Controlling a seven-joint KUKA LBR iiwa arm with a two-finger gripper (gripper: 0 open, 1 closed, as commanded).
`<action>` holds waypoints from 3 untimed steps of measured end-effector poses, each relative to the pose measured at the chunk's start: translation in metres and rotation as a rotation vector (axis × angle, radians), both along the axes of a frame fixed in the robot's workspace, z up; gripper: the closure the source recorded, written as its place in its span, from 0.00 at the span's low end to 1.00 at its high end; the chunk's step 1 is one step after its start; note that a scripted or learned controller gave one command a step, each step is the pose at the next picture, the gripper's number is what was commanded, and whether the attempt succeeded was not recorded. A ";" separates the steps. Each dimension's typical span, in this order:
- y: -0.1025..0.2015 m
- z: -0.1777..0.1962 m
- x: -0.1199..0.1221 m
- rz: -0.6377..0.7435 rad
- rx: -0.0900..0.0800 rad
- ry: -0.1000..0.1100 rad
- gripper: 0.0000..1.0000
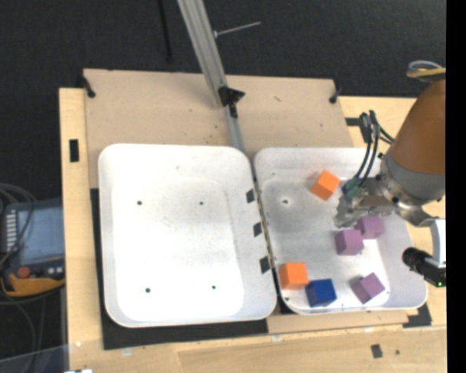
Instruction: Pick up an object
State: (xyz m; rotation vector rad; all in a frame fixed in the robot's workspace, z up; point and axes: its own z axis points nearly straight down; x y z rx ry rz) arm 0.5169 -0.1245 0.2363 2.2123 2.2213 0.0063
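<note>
The right bin (295, 208) holds several small blocks. An orange block (325, 185) lies near its back and another orange block (295, 274) near its front left. A blue block (321, 292) sits beside that one. Three purple blocks lie at the right: one (349, 242) in the middle, one (370, 225) just behind it, one (367, 287) near the front. My gripper (348, 214) hangs over the right bin, just above and left of the two middle purple blocks and right of the back orange block. The wrist covers its fingers.
The left bin (179, 231) lies beside the right one, with small black clips along the shared edge. A slanted metal rail (210, 61) rises at the back. A handheld control unit (31, 243) and cables lie off the bench at the left.
</note>
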 end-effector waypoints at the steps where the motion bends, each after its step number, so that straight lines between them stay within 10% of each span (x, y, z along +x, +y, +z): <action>1: -0.001 0.033 0.001 0.001 0.000 0.002 1.00; 3: 0.108 0.041 0.022 0.004 0.003 0.005 1.00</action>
